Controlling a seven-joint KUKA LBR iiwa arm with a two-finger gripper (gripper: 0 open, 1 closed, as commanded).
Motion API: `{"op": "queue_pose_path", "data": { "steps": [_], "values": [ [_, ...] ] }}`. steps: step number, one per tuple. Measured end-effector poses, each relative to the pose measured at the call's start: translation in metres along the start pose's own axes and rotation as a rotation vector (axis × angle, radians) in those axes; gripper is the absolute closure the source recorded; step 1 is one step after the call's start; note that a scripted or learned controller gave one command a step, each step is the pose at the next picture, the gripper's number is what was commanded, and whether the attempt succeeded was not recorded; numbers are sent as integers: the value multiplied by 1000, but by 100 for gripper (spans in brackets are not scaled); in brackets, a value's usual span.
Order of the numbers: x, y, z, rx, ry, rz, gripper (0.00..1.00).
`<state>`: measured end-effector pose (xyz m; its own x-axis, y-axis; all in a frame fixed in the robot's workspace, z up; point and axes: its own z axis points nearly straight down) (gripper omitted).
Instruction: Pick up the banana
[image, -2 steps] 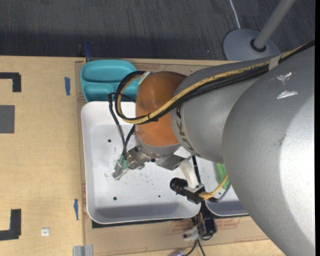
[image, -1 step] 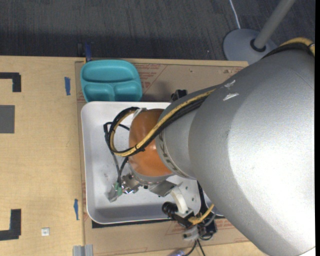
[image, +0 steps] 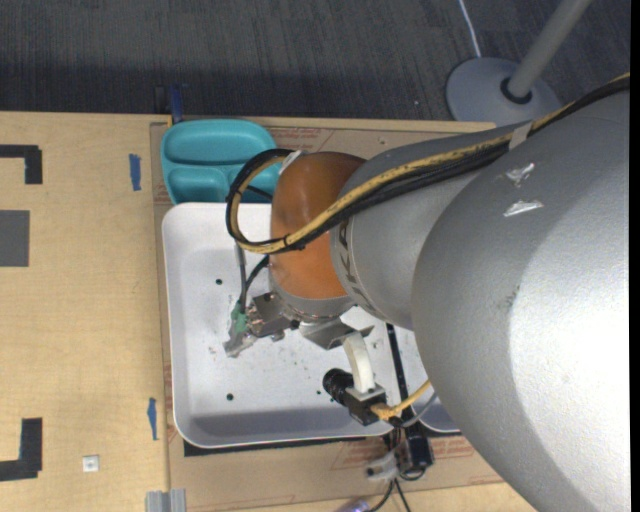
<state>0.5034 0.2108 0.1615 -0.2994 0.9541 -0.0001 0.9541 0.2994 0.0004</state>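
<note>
White bin (image: 195, 300) under my arm (image: 520, 300) — gripper (image: 240, 335) low over its floor (presumably reaching for the banana) — can't tell its state

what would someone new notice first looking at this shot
The big grey arm takes up the right side of the view, with its orange band and a looped yellow-and-black cable hanging over the white bin. Past the bin's far edge sits a teal tray on the tan bench.
</note>
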Motion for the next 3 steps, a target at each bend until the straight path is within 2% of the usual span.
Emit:
{"op": "queue_pose_path", "data": {
  "steps": [1, 2, 3],
  "values": [
    [14, -20, 75, -1, 2, 154, 0],
    [11, -4, 75, -2, 3, 582, 0],
    [20, -19, 17, 3, -1, 945, 0]
  ]
}}
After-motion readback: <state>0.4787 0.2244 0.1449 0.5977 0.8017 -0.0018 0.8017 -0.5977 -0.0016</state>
